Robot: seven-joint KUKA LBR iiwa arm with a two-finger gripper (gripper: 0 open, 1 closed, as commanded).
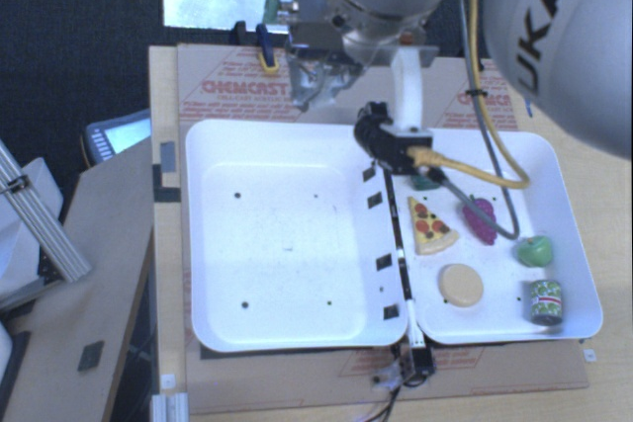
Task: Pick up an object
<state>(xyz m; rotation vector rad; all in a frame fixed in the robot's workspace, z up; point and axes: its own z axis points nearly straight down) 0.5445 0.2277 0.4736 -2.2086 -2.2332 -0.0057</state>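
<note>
the pale wooden worktop (168, 311) carries a flat sheet of brown cardboard (227, 89) printed with red letters, and the two bins sit on it side by side. the left bin (277, 242) is a shallow white plastic tray with rounded corners and a smooth, slightly speckled floor marked by a few small dark dots.

the claw (318, 84) hangs over the cardboard just beyond the far rim of the left bin, a cluster of grey metal under the arm's orange band. it is blurred and partly in shadow, so i cannot tell whether it is wide or narrow, and nothing can be seen held in it.

small black square tabs (382, 262) run along the ridge where the bins meet. the right bin (554, 173) is the same smooth white plastic and holds all the loose things, well apart from the claw.

- a small teal lump (427, 181) lies at its far left, mostly hidden.
- a pizza slice (431, 225), a flat triangle of yellow with red spots and a tan crust, lies near the ridge.
- a round tan biscuit (461, 285), flat and matt, lies just nearer than the slice.
- a bumpy purple bunch of grapes (482, 218) lies to the right of the slice.
- a glossy green apple (534, 251) sits near the right wall.
- a small can (543, 300) with a dark printed label stands at the near right corner.
</note>
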